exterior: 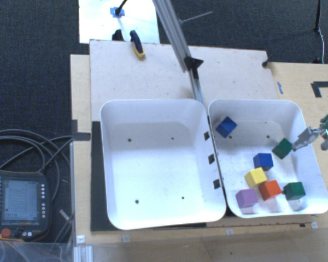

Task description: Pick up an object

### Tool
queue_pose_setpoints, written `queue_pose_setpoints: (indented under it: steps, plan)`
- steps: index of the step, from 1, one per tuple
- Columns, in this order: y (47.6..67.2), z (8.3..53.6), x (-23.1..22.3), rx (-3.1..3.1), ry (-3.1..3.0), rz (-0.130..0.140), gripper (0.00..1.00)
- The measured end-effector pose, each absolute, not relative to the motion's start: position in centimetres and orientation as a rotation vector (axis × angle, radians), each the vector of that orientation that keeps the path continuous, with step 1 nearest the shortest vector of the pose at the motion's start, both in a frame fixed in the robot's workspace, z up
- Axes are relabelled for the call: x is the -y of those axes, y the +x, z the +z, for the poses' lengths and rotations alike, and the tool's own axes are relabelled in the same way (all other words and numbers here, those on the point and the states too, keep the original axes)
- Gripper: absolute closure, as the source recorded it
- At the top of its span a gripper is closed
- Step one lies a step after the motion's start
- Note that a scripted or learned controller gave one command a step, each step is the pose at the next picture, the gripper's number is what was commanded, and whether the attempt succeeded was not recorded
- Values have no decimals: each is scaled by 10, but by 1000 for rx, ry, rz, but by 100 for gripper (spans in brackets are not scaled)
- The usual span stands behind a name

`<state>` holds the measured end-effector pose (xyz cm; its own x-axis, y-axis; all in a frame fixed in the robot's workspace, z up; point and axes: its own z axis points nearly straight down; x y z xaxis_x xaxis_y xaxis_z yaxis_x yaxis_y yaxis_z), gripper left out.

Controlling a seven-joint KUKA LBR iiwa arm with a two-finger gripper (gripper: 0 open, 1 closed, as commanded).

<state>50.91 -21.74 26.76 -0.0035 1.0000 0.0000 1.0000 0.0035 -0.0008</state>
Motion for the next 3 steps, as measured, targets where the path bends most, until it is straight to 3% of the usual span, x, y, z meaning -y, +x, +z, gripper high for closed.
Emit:
queue_pose_setpoints:
  steps: [1,3]
  plan:
    - [510,269,217,2228,-2218,-2,0]
    - [508,183,223,2222,-2219,1,0]
